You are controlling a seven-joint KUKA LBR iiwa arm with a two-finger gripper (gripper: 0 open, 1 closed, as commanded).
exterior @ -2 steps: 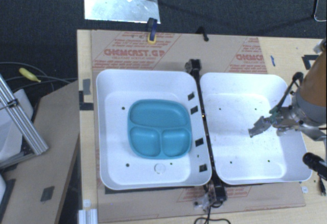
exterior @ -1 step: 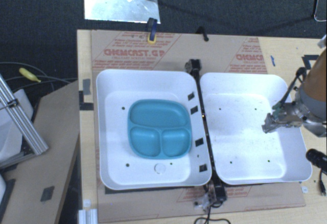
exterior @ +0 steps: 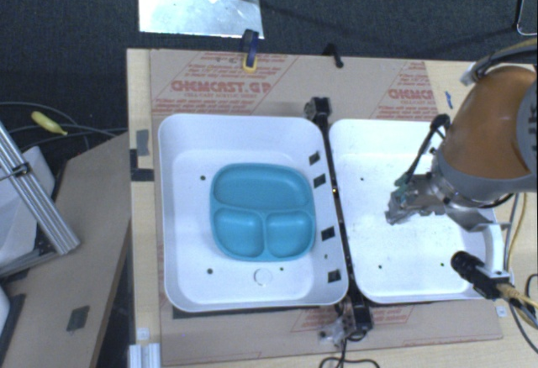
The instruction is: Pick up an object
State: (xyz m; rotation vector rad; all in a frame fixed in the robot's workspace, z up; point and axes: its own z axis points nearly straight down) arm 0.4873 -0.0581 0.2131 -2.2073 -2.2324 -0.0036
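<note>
Right bin (exterior: 370, 148) (jaws (exterior: 402, 208) above)

Bench (exterior: 210, 76): two bins side by side, touching along the middle. Left bin (exterior: 181, 156): divided tray (exterior: 261, 211) lying at its centre. Right bin (exterior: 370, 148): arm (exterior: 492, 131) over its right part, gripper (exterior: 403, 205) above the bin floor.

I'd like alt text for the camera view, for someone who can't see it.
A grey robot arm with an orange band reaches from the right over the right white bin, its gripper low above the bin floor. A blue divided tray lies in the left bin.
</note>
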